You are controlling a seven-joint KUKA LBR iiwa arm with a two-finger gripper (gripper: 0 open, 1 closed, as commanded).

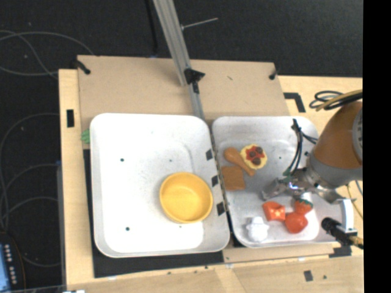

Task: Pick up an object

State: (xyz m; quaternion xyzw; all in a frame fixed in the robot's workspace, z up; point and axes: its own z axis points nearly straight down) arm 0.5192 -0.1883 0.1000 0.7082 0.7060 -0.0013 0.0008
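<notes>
- Reaching in from the right, the arm (337, 144) is seen over the right bin (278, 129), with the gripper (278, 190) low above the middle of the bin floor.
- Whether the gripper is spread or pressed together cannot be told; its grey tip is blurred, and nothing is seen held in it.
- A red chunk (274, 211) is found just near of the gripper tip, in the near half of the right bin. It is blocky, and no clear long axis can be made out.
- A red fruit (295, 222) lies just right of the chunk. Its long axis runs roughly near to far, with the green end pointed far, towards the gripper.
- A white lump (258, 229) is placed near and left of the chunk, close to the near wall of the bin.
- A brown stick (234, 160) lies in the left part of the right bin, its long axis slanted from far-left to near-right.
- A brown square (233, 178) lies flat just near of the stick.
- A tart (254, 155) with dark red topping sits against the right side of the stick.
- A yellow bowl (186, 197) stands upright in the left bin (131, 163), towards its near right corner, well apart from the gripper.
</notes>
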